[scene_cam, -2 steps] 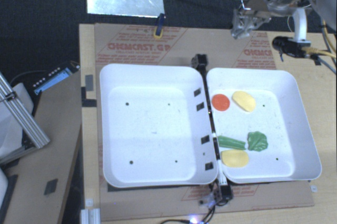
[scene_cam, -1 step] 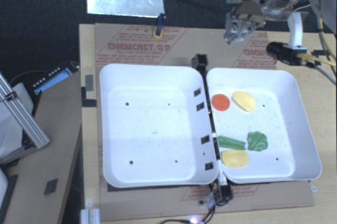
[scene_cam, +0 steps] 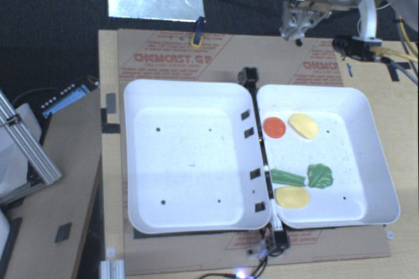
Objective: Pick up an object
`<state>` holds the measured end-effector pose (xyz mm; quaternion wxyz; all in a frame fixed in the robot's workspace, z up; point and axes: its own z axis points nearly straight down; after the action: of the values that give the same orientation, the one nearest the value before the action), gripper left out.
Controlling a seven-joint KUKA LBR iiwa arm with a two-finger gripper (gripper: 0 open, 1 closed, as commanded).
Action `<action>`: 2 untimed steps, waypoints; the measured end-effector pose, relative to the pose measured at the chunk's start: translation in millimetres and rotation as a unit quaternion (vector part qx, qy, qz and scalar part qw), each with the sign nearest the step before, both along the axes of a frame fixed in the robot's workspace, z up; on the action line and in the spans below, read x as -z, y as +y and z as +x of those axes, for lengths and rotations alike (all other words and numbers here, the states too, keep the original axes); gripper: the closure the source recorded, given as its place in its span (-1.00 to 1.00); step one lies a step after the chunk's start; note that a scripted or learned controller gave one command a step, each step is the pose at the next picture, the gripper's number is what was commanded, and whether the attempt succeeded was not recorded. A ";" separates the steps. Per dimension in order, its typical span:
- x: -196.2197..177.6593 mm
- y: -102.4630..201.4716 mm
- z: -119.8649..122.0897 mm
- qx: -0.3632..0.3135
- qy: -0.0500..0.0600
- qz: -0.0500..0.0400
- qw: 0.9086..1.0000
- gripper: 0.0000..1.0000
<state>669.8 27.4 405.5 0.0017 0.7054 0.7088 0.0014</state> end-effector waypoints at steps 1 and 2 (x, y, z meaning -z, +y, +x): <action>-21.2 36.9 -30.8 -0.001 0.001 0.001 1.000 1.00; -34.3 45.2 0.0 0.000 -0.001 0.000 1.000 1.00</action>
<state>669.8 72.6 439.8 0.0021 0.7051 0.7091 0.0021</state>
